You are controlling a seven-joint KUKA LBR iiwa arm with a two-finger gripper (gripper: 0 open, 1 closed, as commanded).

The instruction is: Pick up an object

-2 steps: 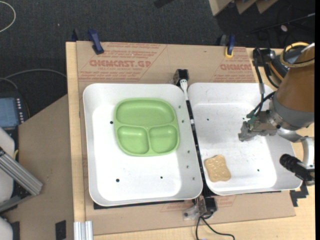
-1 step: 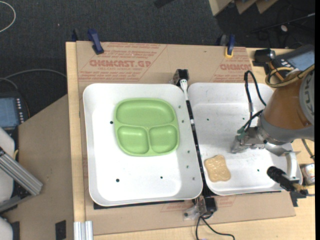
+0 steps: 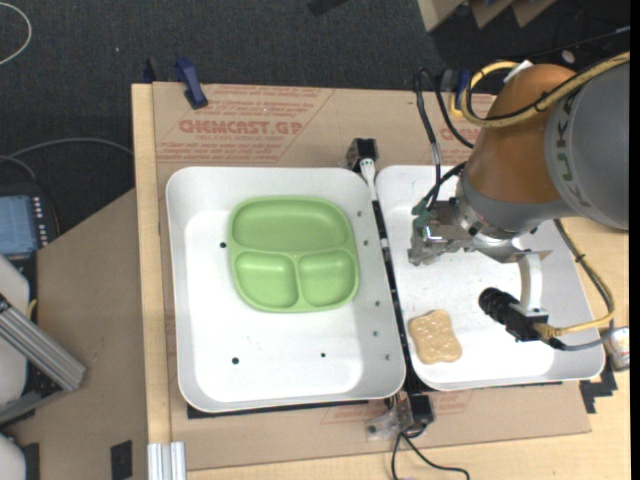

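Reaching in from the right of the frame, the grey arm (image 3: pixel 545 168) with its orange band extends over the right bin (image 3: pixel 480 366). The tool (image 3: pixel 432 240) hangs above the upper left part of this bin, close to the divider where the two bins meet. The view does not show whether the tool is released or clenched, and nothing can be seen gripped in it.

The tan flat piece (image 3: pixel 435 336), rounded at the corners and speckled like a cracker, lies on the floor of the right bin in its lower left area. It sits below the tool in the frame, almost straight beneath it, and apart from it, with bare white bin floor between the two. The piece lies near the bin's left wall and near its lower rim.

The left bin (image 3: pixel 280 358) holds a green divided plate (image 3: pixel 295 253), set flat in the upper middle of the bin. The plate has one wide compartment at the top and two smaller ones below. It lies well left of the tool, across the divider.

Both bins rest on the brown tabletop (image 3: pixel 240 118), which carries red printed lettering along its upper edge. A blue clamp (image 3: pixel 190 83) grips the tabletop at the upper left corner.
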